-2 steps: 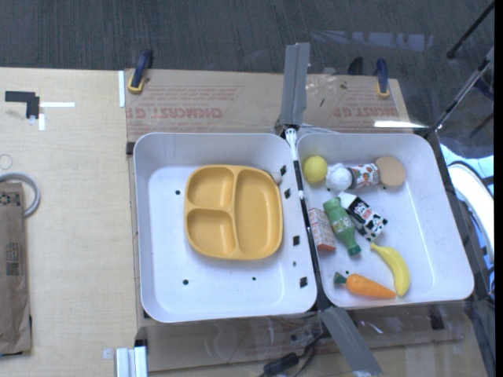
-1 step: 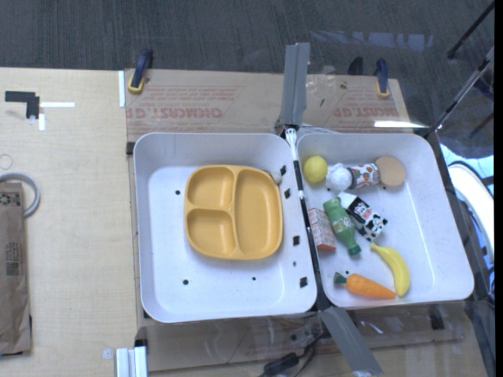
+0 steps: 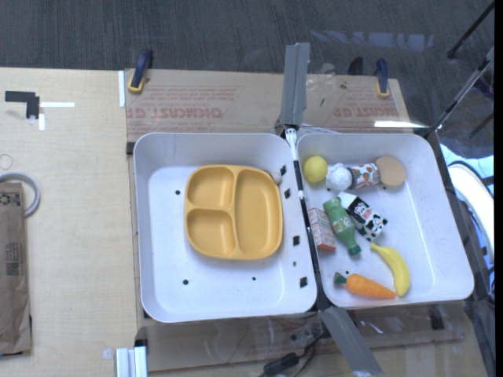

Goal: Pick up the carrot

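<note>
The carrot (image 3: 366, 286) is lying near the right bin's (image 3: 440, 210) front edge. A banana (image 3: 394, 267) is resting just beside it.

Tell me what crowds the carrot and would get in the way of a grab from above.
Nothing lies on the carrot. The banana sits close at its right end, near touching, and the green bottle lies just above. The bin wall runs close below it.

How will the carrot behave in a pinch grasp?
Probably rigid: the carrot looks like a moulded plastic toy, likely light. Its smooth, tapered body may slip toward the thin end. Lying on its side near the banana, it could roll if nudged.
</note>
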